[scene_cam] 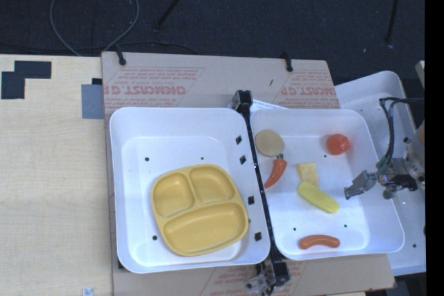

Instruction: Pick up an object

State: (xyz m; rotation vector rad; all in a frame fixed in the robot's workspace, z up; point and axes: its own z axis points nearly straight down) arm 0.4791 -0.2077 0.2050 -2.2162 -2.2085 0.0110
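Note:
The right bin (378,246) holds several toy foods. A tan round disc (269,143) lies at its back left, with a red-orange pepper (275,172) just in front of it. A red tomato (338,144) sits at the back right. A pale yellow block (306,172) touches a yellow corn cob (318,197) near the middle, and an orange sausage (319,242) lies by the front wall. My gripper (374,186) hangs at the bin's right side, right of the corn cob and apart from it. It looks open, with nothing between its fingers.
The left bin (132,149) holds a yellow divided plate (200,209). A black divider (254,184) runs between the two bins. Cardboard (208,83) lies under them, and a white surface (378,90) sits to the right with cables on it.

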